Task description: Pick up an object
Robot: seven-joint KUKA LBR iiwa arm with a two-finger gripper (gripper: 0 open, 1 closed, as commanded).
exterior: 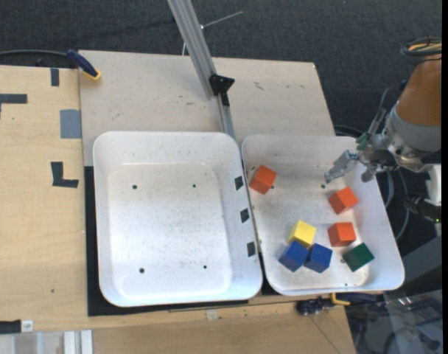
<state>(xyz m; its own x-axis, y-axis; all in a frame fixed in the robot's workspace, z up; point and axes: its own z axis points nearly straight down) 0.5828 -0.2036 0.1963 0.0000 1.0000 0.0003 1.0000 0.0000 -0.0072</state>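
The right bin [386, 271] holds three orange cubes [262, 178] [343, 200] [342, 233], two blue cubes [292, 256] [317, 258], one yellow cube [303, 233] and one green cube [358, 257], while the tool [349, 164], fingers spread and gripping nothing, hangs over its far right corner.

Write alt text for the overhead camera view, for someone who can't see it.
The robot's hand hovers over the far right part of the right white bin, holding nothing visible, just above an orange cube. That bin also holds two more orange cubes, a yellow cube, two blue cubes and a green cube. The left white bin sits beside it.
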